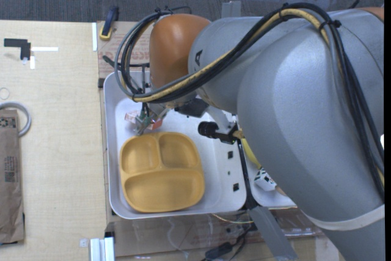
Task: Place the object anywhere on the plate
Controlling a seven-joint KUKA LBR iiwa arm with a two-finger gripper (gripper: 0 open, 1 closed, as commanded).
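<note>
A yellow plate [162, 171] with three compartments lies in the left white bin [112, 150], towards its front. Just behind the plate's far rim a small pink and white object [135, 120] rests on the bin floor. My gripper [145, 120] reaches down right at that object, its dark fingers touching or overlapping it. The arm's orange band [174, 46] and grey body hide most of the gripper from above. I cannot tell whether the object sits between the fingers.
The arm's big grey links [293, 101] cover the right bin and much of the left bin's back. A small black and white thing [264, 179] peeks out at the right bin's edge. A wooden bench top [49, 131] with a brown paper bag [11, 174] lies left.
</note>
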